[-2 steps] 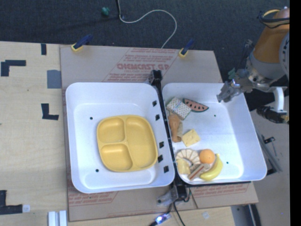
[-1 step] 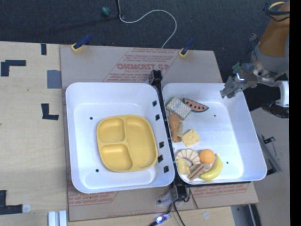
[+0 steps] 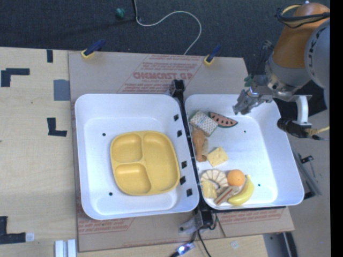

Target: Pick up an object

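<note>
Claw (image 3: 242, 105), its grip state impossible to tell, hovers beside the watermelon slice (image 3: 223, 120) in the right bin (image 3: 278, 159); it should descend centred over 1 item.

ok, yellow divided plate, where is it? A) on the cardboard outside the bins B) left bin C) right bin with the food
B: the yellow divided plate lies flat in the left bin, while the watermelon slice, orange and banana lie in the right bin.
</note>
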`<action>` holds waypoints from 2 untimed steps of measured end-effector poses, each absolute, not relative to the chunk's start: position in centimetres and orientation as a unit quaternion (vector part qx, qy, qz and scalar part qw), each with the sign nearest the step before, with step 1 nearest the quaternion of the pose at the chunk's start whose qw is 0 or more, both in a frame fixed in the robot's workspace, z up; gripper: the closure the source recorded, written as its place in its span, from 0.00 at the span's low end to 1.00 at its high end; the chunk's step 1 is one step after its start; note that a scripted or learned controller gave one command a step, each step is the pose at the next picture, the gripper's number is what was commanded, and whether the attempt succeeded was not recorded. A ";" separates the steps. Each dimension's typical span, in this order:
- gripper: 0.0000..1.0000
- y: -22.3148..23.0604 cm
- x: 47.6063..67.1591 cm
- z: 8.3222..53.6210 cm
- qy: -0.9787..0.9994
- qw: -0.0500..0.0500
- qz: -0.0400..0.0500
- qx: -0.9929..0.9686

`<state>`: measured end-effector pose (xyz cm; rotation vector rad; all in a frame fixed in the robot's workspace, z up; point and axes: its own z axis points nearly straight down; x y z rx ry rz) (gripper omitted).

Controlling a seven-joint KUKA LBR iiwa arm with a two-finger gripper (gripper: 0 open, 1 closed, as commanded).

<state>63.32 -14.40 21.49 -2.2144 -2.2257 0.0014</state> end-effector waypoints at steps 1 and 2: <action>1.00 -9.4 63.6 21.1 -0.709 0.001 0.001 -0.705; 1.00 -4.5 61.9 21.5 -0.709 0.001 0.001 -0.706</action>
